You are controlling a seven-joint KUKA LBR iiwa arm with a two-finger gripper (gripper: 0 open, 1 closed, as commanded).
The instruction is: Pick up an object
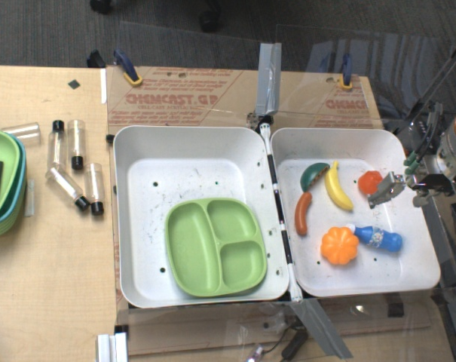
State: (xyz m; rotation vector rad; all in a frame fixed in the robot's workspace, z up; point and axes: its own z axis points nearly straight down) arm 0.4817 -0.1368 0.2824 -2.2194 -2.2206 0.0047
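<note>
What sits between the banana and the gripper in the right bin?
In the camera view, a red-orange toy lies between the banana and the gripper, right beside the gripper.

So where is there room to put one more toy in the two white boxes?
Left bin: bare floor along its back and left walls, around the green plate. Right bin: a bare strip along the front wall, below the pumpkin and blue bottle. Crowded: its middle, with banana, sausage and gripper.

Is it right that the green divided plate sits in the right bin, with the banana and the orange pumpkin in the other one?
Not quite. The camera view shows the green divided plate in the left bin; the banana and orange pumpkin lie in the right bin.
</note>
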